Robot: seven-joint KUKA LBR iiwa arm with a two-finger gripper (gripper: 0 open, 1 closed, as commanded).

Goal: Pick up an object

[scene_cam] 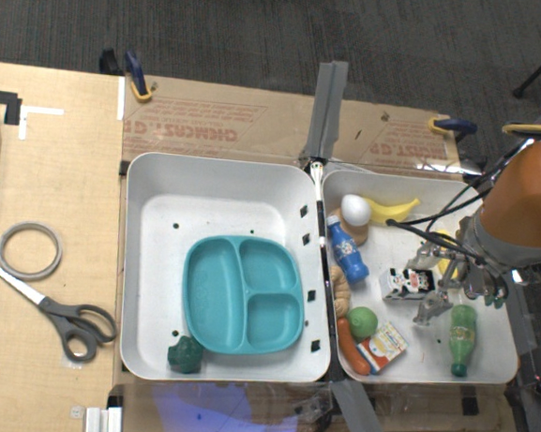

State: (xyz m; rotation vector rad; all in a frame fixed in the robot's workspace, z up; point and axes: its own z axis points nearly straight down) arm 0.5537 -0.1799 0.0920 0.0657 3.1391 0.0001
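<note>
Green bottle (461, 336) lies in the right bin (492, 376), just beside my fingers (429, 312), which hang over the bin floor holding nothing; their spread I cannot tell. I'm mid-approach; next I must centre over the bottle and descend.

- A robotics lab or test workshop, not a home.
- The bench (42, 350) is bare plywood with black tape marks, and a sheet of cardboard (260, 125) is clamped flat at its far edge with blue clamps (137, 75).
- Two white bins (144, 265) sit on the bench just in front of the cardboard.
- A grey-and-orange robot arm (526, 200) with loose cables hangs over the right-hand bin.
- Dark office carpet (269, 22) lies beyond the bench.
</note>
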